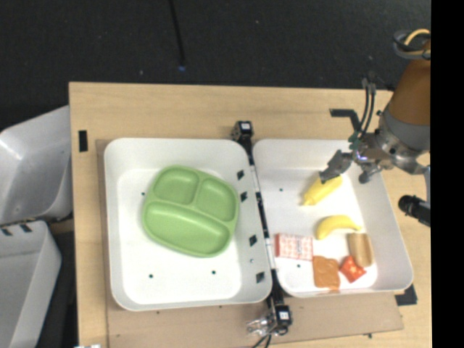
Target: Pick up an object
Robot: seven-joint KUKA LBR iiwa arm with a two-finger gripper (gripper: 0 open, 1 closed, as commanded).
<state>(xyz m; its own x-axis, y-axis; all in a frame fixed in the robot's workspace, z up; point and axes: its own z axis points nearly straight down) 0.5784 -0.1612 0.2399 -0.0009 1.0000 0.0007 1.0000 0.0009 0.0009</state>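
Note:
In the right bin (290, 158), several small items lie in a group. A yellow piece (321, 189) lies near the middle, and a yellow banana (335, 225) sits below it. Nearer the front are a red and white box (293, 247), an orange block (325, 272), a tan roll (359, 249) and a small red piece (351, 269). My gripper (352, 168) hovers over the right bin's far right part, just above and right of the upper yellow piece. It is open with nothing between its fingers. One dark finger (334, 166) points down toward that yellow piece.
The left bin (123, 267) holds a green divided plate (190, 210). A black-clipped divider (255, 209) runs between the two bins. The arm's grey wrist and orange band (409, 100) stand over the bench's right edge.

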